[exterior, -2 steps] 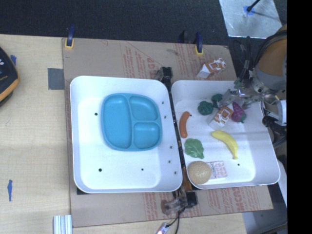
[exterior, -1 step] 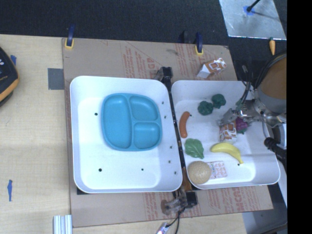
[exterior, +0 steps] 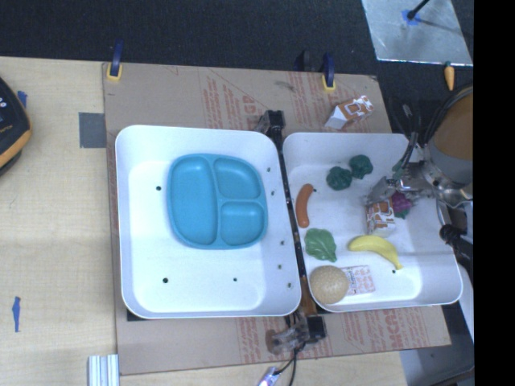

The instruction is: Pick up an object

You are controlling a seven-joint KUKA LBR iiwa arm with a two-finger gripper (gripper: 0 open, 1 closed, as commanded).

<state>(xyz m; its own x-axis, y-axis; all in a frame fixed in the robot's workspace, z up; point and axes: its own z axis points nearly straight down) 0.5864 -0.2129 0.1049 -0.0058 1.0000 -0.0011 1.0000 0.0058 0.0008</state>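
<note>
The right bin [exterior: 418, 292] holds several toy foods. An orange-red sausage [exterior: 302, 204] lies by its left wall, and two dark green broccoli pieces [exterior: 348, 171] sit near the back. A leafy green [exterior: 320, 244], a yellow banana [exterior: 376, 249], a tan bun [exterior: 328, 284] and a flat printed packet [exterior: 360, 280] lie toward the front. My gripper [exterior: 393, 188] reaches in from the right, low over the bin's right half. It hangs just above a brown snack packet [exterior: 380, 215] and a purple item [exterior: 401, 205]. Nothing is visibly lifted.
The left bin [exterior: 145, 288] carries a blue divided plate [exterior: 217, 200]. A small carton [exterior: 350, 112] lies on the cardboard behind the right bin. Clamps hold the cardboard at the back edge. The arm's orange band [exterior: 455, 131] rises over the right bin's far right corner.
</note>
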